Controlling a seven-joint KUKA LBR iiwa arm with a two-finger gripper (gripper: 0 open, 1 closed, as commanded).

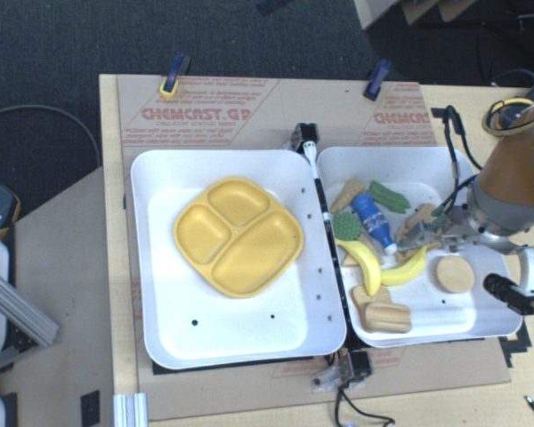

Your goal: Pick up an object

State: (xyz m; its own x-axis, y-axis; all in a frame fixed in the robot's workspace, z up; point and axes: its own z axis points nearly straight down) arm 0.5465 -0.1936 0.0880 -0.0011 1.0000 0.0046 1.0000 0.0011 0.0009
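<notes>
Plainly, the move turns on what lies right under the gripper (pixel 418 232), which hangs low over the middle of the right bin (pixel 432 320). The arm (pixel 507 181) comes in from the right. From this slant I cannot tell whether the gripper is released or clenched, and nothing can be seen held in it.

The nearest thing is the banana (pixel 380 274). Its curve runs from a tip near the bin's left wall, down and then up to the right, and its right tip ends just below the gripper. Its long axis there runs roughly left to right, so a grasp would probably need to close across it.

The blue bottle (pixel 372 221) lies just to the left of the gripper, its long axis slanting from upper left to lower right. Its cap end points toward the gripper and touches the banana or comes close to it. The tan disc (pixel 454 276) sits just below and to the right. The tan block (pixel 383 315) is farther off, near the front wall.

The left bin (pixel 151 265) holds a yellow plate (pixel 238 236), well apart from the gripper.

As for writing, red print on the brown sheet (pixel 276 109) covering the bench reads "CHEMCAST GP", and it repeats at the right, partly cut off. The bottle's label is too small to read.
</notes>
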